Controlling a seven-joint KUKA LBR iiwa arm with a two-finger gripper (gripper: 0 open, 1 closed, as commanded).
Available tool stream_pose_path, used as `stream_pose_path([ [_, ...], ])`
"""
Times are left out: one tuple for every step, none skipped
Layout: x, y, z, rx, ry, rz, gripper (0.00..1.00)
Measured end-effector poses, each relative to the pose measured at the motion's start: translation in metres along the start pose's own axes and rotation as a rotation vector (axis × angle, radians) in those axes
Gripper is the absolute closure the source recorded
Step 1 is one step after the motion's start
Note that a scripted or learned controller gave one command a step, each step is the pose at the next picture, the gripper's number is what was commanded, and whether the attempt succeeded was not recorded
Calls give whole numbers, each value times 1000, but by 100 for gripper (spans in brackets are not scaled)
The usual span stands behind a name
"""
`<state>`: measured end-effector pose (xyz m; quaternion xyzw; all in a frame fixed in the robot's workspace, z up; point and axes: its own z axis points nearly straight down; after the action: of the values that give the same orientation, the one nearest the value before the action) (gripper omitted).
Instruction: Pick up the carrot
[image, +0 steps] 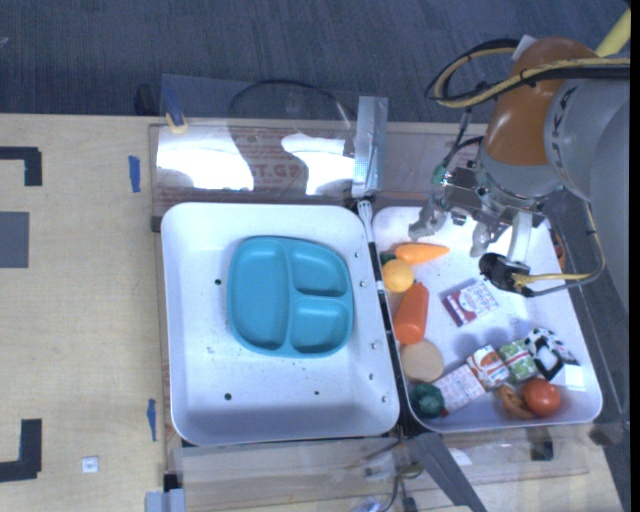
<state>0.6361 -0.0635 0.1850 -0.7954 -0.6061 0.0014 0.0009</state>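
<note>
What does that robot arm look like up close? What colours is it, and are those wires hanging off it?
The arm is bulky and rounded, with a grey shell and a broad orange band above the wrist. Yellow and black cables loop over its top. At its end sits a two-finger gripper of pale metal parts with dark fittings, and a thin black cable curls away beside it.

I log two white bins side by side. Left bin (190, 330) holds a blue divided plate (290, 296), roughly centred. Landmark for the right bin (585, 385): a red tomato (543, 396) at its near right corner. A juice carton (478, 372) lies just left of the tomato; a tan round piece (421, 359) further left; a yellow lemon (397, 276) well up-left.
</note>
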Motion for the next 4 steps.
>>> stream_pose_path([
  [-29,18,68,-3,1,43,0],
  [-27,48,83,-27,6,-84,0],
  [-20,39,99,-6,1,-274,0],
  [55,-46,-4,-9,6,-155,0],
])
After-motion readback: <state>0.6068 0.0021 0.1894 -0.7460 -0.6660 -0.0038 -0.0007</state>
